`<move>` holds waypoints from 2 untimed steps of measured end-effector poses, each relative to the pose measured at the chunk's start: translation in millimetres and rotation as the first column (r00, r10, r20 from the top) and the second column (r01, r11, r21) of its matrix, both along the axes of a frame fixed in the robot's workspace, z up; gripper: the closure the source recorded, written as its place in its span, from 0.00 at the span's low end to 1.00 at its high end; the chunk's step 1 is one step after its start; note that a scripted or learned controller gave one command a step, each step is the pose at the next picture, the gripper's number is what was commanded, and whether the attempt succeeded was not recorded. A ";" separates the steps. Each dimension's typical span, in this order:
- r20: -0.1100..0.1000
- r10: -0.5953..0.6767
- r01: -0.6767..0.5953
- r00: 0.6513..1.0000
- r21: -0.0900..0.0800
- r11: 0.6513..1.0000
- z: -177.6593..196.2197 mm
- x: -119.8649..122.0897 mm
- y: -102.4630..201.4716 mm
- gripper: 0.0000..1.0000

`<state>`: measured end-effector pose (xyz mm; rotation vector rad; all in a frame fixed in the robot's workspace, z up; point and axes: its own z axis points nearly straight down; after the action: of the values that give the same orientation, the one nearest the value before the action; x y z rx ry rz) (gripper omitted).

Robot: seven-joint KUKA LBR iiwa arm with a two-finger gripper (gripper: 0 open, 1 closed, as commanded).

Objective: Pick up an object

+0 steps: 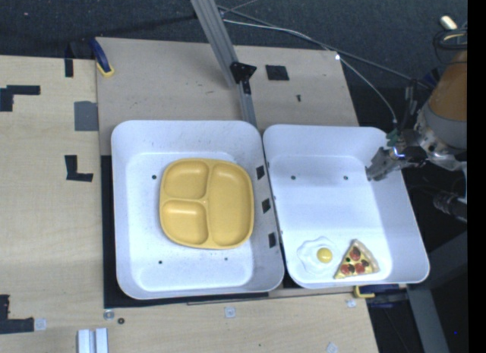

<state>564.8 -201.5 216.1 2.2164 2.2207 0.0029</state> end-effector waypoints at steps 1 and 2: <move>0.000 0.000 0.000 1.000 0.000 1.000 49.0 1.2 0.3 1.00; -0.005 0.004 -0.004 1.000 0.003 1.000 49.0 4.0 61.3 1.00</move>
<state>568.7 -140.2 265.1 2.2152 2.2294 0.0007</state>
